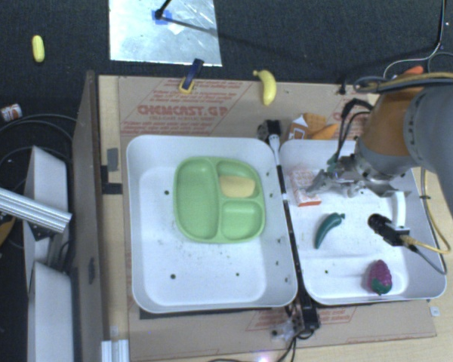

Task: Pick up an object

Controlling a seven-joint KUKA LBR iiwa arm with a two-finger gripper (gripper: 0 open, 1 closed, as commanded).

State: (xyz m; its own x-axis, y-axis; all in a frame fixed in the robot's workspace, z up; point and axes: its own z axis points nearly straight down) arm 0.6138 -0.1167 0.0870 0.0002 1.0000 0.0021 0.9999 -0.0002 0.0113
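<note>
Cardboard-topped bench (211, 104) carries two white bins: over the right bin (430, 277) the jaws (317, 191) hang, their spread impossible to tell, near a green pepper (329, 227) and, nearer, a purple fruit (379, 277), while the left bin (155, 277) holds a green tray (204, 202).

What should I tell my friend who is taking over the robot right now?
End effector: over the right bin, near its upper left; nothing seen held.
Right bin things: green pepper in the middle, purple toy near the front.
Left bin: green divided tray with a yellow piece in its upper right compartment.
Done: nothing picked up yet.
Left: grab one object; the green pepper lies nearest.
</note>
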